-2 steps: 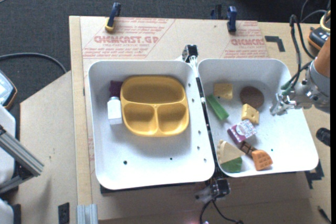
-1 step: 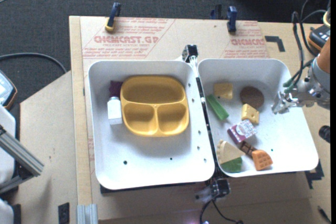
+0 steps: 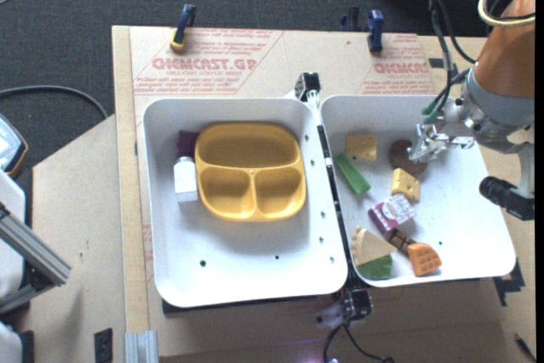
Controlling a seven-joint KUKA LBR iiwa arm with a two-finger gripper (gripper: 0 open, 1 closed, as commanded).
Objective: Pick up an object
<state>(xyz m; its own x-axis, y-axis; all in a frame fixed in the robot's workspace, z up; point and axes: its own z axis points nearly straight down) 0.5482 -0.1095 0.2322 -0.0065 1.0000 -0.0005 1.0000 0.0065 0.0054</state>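
Nearest the camera, at the front of the right bin (image 3: 476,263), lie a cream wedge on a green piece (image 3: 372,255) and an orange waffle-patterned piece (image 3: 424,258), close together against the front wall; just behind them sits a purple and white wrapped piece (image 3: 391,212), and behind that a yellow cheese block (image 3: 405,184); a green stick (image 3: 351,173) lies slantwise near the wall shared with the other bin; a pale yellow block (image 3: 361,148) sits toward the back of the bin, with a brown round piece (image 3: 401,153) just beside it on the right. The gripper (image 3: 427,143) hangs over the right bin, close to the brown round piece and seemingly touching its right edge; whether the jaws are wide or narrow I cannot tell, since the metal parts blur together, and nothing shows clearly between them; the grey arm (image 3: 501,89) with its orange band reaches in from the right. The left bin (image 3: 161,208) holds a yellow divided tray (image 3: 250,170) with three compartments; a small white bottle (image 3: 185,178) stands touching the tray's left side, with a dark purple thing (image 3: 187,139) just behind it; both bins rest on a cardboard sheet (image 3: 127,98) on the tabletop, held by clamps (image 3: 183,26) at the back edge.
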